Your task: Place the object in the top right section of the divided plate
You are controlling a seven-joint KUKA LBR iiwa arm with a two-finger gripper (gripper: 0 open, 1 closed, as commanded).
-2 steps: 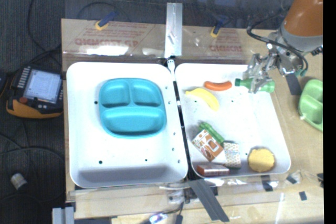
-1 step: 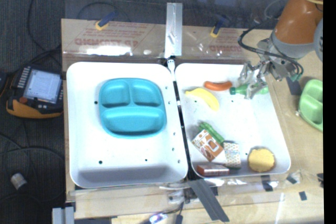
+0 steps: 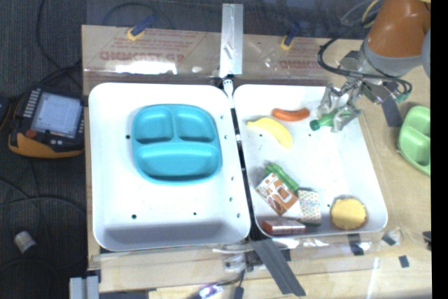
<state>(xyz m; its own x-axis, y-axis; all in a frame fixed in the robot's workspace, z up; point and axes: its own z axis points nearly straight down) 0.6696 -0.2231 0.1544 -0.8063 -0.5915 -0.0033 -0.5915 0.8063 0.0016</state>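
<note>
Robot arm (image 3: 395,17) reaches over the right bin (image 3: 364,157) from the counter's far right corner.

Its gripper (image 3: 336,117) angles down-left above the bin's upper right, fingers pinching a small green object (image 3: 318,124). The blue divided plate (image 3: 176,142) sits in the left bin (image 3: 112,213), well apart; a banana (image 3: 271,130) and sausage (image 3: 290,113) lie near the gripper.

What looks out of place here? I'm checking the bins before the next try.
Nothing stands out. The blue divided plastic plate lies flat in the left white bin. The yellow toy banana, orange toy sausage and printed snack packets lie loose in the right white bin, unspilled.
</note>
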